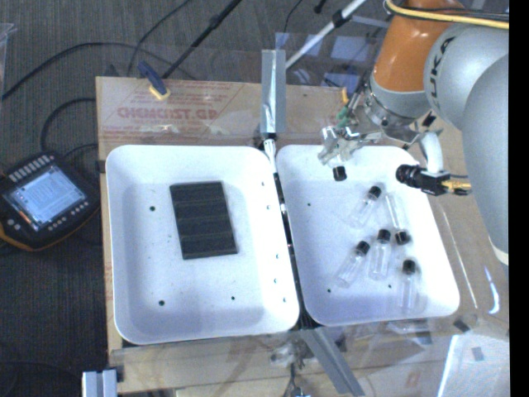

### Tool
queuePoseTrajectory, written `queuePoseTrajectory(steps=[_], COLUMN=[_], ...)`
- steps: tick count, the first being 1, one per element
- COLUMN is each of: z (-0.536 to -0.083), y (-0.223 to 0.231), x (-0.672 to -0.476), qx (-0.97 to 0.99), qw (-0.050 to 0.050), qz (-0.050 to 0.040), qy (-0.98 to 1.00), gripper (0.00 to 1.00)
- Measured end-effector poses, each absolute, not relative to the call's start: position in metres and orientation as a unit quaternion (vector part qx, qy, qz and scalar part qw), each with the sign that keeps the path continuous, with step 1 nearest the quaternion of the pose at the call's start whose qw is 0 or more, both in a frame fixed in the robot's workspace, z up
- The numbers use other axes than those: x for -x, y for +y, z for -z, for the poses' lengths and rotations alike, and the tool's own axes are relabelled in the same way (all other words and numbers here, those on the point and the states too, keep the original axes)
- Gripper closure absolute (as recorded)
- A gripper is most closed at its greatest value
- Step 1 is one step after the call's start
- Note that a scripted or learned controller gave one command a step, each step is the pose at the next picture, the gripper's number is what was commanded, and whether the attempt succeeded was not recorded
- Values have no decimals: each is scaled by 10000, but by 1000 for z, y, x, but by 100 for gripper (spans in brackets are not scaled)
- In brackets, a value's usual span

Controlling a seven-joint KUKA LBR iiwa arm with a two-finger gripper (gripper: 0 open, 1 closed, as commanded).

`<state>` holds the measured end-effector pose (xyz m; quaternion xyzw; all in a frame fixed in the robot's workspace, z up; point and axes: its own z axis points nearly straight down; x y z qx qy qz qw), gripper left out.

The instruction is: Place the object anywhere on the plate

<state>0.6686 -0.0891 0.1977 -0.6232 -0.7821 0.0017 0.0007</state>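
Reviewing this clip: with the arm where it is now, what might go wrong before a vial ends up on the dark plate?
1. The clear vials lie close together in the right bin, so the pincer may nudge neighbours or catch two.
2. They are transparent with small black caps, which may make a grasp slip or miss.
3. The ribbed black plate sits in the left bin, so a loosely held vial might drop crossing the rims.

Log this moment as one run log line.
gripper: above right bin, far edge | vials: in right bin | plate: left bin, bare
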Motion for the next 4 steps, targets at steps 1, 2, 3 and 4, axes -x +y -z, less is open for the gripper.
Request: queuePoseTrajectory(steps=[1,2,3,4], z=[-232,-264,-274,-101], y=[25,112,201,224], x=[-668,-669,-652,-594], qx=[6460,5631,5214,4554], qw=[15,7,11,25], qz=[-13,-16,-13,-11], qy=[-7633,-8264,-8533,-8903], gripper=[100,100,100,100])
